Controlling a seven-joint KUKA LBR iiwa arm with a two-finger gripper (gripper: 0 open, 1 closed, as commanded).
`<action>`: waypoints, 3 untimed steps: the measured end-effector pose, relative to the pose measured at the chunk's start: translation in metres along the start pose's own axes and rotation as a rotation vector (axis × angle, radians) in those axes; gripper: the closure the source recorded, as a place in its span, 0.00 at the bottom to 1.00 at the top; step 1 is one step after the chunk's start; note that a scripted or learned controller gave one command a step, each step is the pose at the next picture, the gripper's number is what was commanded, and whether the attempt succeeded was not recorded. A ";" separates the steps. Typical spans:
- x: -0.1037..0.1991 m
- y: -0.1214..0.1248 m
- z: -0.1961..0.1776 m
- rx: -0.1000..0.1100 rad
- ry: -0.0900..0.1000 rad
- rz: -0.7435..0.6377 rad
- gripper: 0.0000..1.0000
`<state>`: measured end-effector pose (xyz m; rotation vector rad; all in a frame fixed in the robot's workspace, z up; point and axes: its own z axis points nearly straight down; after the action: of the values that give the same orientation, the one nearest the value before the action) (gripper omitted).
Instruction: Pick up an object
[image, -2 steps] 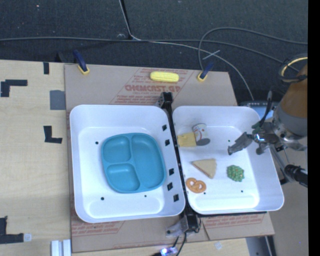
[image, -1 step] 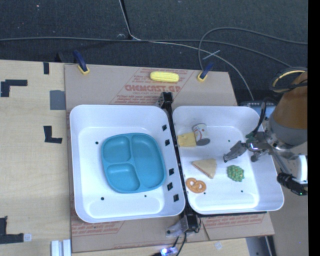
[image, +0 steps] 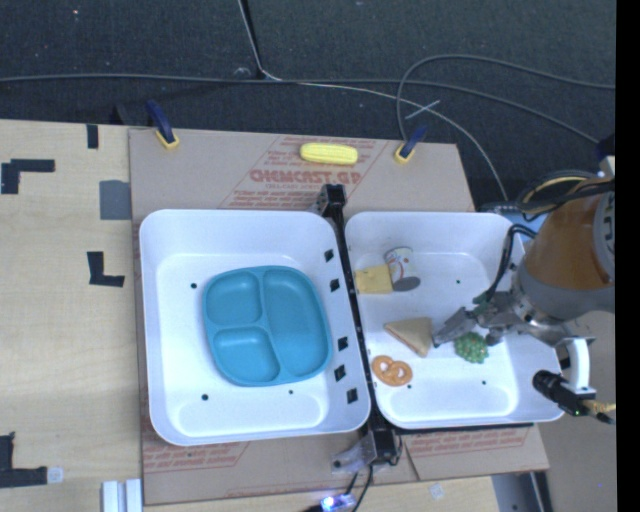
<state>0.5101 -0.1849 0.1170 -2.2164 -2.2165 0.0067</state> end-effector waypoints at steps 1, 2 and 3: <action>-0.003 0.003 0.029 -0.016 -0.010 0.001 0.00; -0.005 0.005 0.015 -0.026 -0.016 0.002 1.00; -0.003 0.013 -0.046 -0.013 -0.004 -0.002 1.00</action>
<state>0.5233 -0.1880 0.1627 -2.2228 -2.2270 -0.0035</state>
